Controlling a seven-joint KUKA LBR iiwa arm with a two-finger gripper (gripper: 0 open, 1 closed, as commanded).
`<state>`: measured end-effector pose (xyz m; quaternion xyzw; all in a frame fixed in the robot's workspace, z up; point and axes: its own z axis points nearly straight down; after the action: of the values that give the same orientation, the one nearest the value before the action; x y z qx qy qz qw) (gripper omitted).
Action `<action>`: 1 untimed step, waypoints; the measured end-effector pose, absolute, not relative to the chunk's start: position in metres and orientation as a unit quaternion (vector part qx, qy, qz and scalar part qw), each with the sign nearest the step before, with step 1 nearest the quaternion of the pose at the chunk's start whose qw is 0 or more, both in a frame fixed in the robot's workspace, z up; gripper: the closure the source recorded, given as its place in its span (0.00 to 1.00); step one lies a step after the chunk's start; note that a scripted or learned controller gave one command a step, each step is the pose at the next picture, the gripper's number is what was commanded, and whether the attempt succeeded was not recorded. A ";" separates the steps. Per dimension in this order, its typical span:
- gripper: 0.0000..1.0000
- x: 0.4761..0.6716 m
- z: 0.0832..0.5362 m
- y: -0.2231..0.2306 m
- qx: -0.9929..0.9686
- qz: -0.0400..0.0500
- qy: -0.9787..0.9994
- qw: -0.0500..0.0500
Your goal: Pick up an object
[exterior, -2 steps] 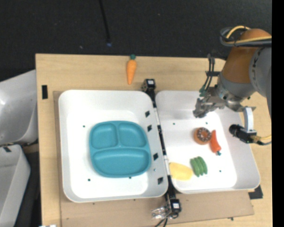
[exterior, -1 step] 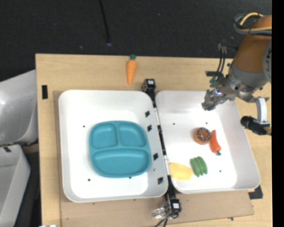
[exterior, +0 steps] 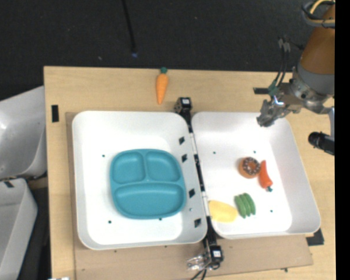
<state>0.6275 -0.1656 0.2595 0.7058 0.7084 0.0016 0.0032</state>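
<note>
**Clerk:** Bench (exterior: 58,156), plain wood, dark surround. Item one: left bin (exterior: 87,226), white, shallow, carrying a teal divided plate (exterior: 147,183) laid flat near its middle. Item two: right bin (exterior: 291,156), same pattern, butted against the first along a clipped seam.

**Checker:** Contents of the right bin?

**Clerk:** Four small pieces, all in the near half. Brown round piece (exterior: 249,167), touching a red-orange chili (exterior: 265,175) on its right. Green ridged piece (exterior: 244,205) nearer the front edge; yellow piece (exterior: 223,211) just beside it, against the seam wall. I judge they lie loose, as dropped, not arranged.

**Checker:** Anything off the bins?

**Clerk:** One toy carrot (exterior: 161,85) on the bare bench beyond the left bin's far edge, leaf end away from the bins, tip toward them.

**Checker:** Gripper?

**Clerk:** Gripper (exterior: 270,113) hangs over the right bin's far edge, toward its far right corner, well apart from all four pieces. Nothing is between its fingers; how wide they stand I cannot tell.

**Checker:** Likeliest candidate, and its lie?

**Clerk:** A judgement only: the chili. Long axis runs far-to-near, canted slightly toward the bin's right wall at its near end. Closing across that axis looks best, though the brown piece crowds one flank.
</note>
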 end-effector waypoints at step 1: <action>1.00 0.621 0.248 -0.117 0.705 0.000 0.709 0.000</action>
<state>0.6207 -0.1171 0.2477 0.7055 0.7087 0.0000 0.0003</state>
